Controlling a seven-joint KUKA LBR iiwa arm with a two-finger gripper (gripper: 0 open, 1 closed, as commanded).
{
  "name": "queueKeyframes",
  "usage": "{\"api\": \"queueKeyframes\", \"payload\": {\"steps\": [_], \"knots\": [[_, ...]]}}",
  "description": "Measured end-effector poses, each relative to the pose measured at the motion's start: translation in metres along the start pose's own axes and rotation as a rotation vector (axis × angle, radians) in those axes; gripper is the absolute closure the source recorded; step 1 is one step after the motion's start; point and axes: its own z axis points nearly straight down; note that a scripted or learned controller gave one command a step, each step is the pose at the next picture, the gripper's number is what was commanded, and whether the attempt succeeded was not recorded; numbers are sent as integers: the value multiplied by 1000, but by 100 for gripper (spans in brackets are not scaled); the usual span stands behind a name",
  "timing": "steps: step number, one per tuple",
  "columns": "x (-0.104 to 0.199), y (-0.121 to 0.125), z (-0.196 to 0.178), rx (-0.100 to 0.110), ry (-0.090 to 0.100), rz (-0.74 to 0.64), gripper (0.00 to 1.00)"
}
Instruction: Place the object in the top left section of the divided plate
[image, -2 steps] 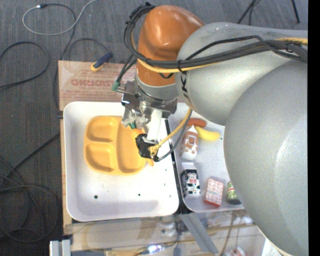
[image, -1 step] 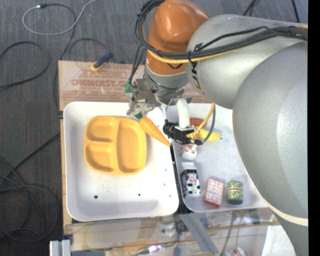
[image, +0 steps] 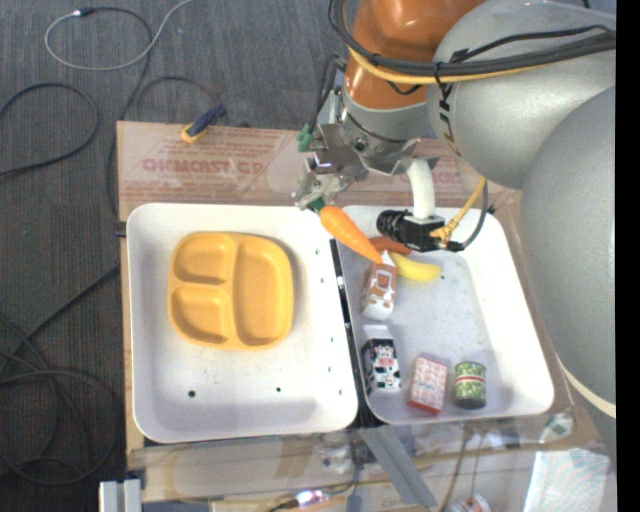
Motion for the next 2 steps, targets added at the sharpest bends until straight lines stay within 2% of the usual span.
{"api": "queueKeyframes", "payload": {"steps": [1,2], "knots": [[39,-28,108,3,3,-207,100],[34,6,69,0,1,-80,100]]}}
